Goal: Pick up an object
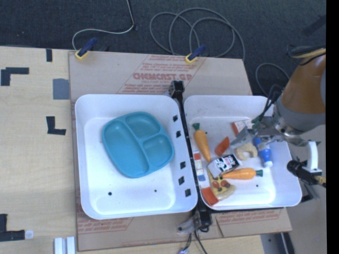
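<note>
Carrots [202,143], glossy orange tapering plastic, are lying in the smooth white right bin [228,106]; gripper [253,134] is hovering, state unclear.

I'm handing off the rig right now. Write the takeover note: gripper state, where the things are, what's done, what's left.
Gripper: low over the right bin, near its far right part; whether it is open or shut cannot be told. Nothing seen held.

Right bin: two toy carrots, one upright by the divider, one lying across the near part; a black and white carton; a beige lump and a blue and white bottle just beside the gripper.

Left bin: blue divided plate.

Done: arm has reached the objects. Left: grasp one and lift it.
</note>
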Tool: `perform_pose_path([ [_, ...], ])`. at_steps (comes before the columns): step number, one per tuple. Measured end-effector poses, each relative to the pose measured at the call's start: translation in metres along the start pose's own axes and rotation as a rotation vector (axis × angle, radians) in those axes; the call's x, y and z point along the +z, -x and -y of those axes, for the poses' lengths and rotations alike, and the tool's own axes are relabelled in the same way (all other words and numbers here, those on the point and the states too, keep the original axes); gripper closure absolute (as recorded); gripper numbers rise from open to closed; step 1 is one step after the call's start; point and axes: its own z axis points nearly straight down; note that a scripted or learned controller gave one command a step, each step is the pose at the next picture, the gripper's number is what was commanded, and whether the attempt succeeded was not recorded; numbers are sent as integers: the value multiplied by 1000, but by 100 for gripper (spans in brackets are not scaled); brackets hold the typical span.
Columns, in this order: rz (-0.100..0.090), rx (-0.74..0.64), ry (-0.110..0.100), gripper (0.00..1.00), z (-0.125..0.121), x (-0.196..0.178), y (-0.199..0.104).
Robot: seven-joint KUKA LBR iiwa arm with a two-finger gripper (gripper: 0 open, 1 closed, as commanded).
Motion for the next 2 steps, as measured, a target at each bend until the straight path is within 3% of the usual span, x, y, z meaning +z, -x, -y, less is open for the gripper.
perform_pose_path([
  [1, 3, -1, 11, 0, -63, 109, -9],
  [2, 5, 0, 11, 100, -63, 99, -8],
])
